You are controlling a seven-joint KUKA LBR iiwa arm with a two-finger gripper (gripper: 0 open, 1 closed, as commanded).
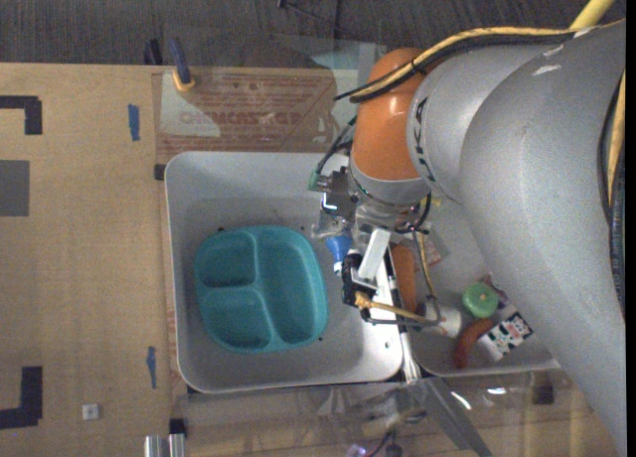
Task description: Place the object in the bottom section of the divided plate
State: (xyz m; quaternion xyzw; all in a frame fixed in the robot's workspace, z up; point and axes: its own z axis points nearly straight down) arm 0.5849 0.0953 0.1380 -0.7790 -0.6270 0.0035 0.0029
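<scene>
From the overhead camera I see the teal divided plate (260,286) lying flat in the left bin (189,197). The claw (341,244) hangs just beside the plate's right rim; whether it is released or clenched, I cannot tell. An orange piece (405,276) lies at the left edge of the right bin (527,361).

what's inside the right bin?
Visible: green round piece, reddish sausage-shaped piece, white block with black and red marks, long orange piece. The arm covers the rest of the right bin; anything under it is hidden.
</scene>
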